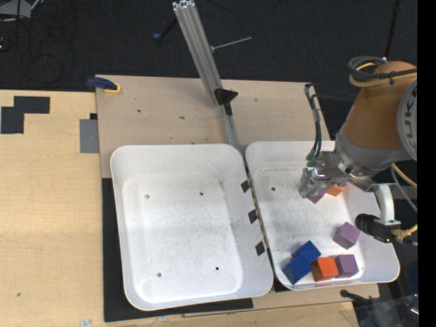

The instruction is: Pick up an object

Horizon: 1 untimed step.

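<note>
Your tool (pixel 317 184) hangs low at two o'clock in the right bin (pixel 286 165), seemingly pinching a purple block (pixel 315 196) beside an orange one (pixel 334 191), while spare blocks (pixel 320 264) cluster at five o'clock.

You're looking at a robotics lab: a plywood bench (pixel 163 111) carrying two white bins (pixel 180 227), an aluminium strut (pixel 201 43) clamped upright, loose cables (pixel 41 53) on dark floor, and foam test blocks (pixel 327 264).

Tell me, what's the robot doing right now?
Gripper low in right bin, purple block and orange block at its tip. Grasp unconfirmed. Nothing obstructing.
</note>
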Available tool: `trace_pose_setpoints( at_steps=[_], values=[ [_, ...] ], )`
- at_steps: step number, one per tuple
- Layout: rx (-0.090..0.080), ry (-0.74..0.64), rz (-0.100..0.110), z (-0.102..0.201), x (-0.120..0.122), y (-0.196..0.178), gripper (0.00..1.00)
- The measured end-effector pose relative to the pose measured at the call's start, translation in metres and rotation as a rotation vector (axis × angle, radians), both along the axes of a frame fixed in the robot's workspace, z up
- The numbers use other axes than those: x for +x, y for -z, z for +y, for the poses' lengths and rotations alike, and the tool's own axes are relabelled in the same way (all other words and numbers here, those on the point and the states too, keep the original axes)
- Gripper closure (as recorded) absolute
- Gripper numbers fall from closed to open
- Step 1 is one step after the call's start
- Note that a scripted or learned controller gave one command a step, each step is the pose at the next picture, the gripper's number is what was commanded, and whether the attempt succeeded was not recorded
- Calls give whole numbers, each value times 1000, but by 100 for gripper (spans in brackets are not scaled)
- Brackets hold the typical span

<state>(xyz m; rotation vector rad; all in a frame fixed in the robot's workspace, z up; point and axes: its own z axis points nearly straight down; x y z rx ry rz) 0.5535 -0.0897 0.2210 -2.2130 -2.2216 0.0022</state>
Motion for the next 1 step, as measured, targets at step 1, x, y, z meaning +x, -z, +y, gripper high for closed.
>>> trace_pose_setpoints(
  at_steps=[1],
  values=[
    [0, -1, 0, 49, -7, 9, 100]
  ],
)
